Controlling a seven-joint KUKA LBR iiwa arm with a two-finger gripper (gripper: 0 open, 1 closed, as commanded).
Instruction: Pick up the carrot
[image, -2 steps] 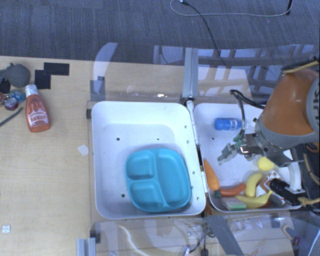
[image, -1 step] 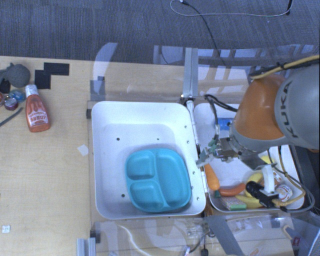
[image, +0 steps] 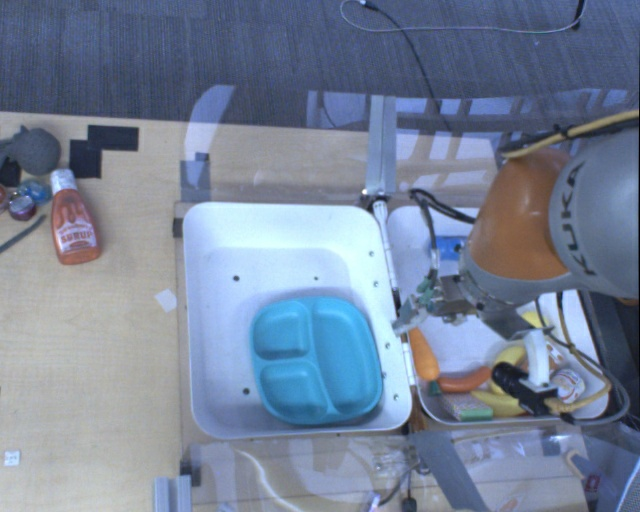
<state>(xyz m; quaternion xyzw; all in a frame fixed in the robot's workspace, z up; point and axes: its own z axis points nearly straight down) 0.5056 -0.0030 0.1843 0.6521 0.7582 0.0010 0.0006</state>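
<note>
While the arm is reaching in from the right over the right bin (image: 400, 225), the carrot (image: 424, 355) is lying against that bin's left wall, down toward its near-left corner. Its long axis is running roughly along that wall, far-to-near, with only a slight tilt. The pincer (image: 432, 300) is hanging just beyond the carrot's far end, so the thing I'd be watching is that the carrot is sitting on the near side of the pincer, close by, not under it. From this angle I can't tell whether the pincer is spread or closed, since the wrist is hiding most of it, and nothing is visibly sitting between its tips.

Another orange-red piece (image: 466, 379) is lying just beside the carrot's near end, pointing across the bin toward the right, with a banana (image: 505, 402) near it, so that corner is getting crowded. My guess is the next move is needing a short shift toward the near edge, with the closing direction going across the carrot rather than along it. The wall being that close is looking like the tricky bit.
</note>
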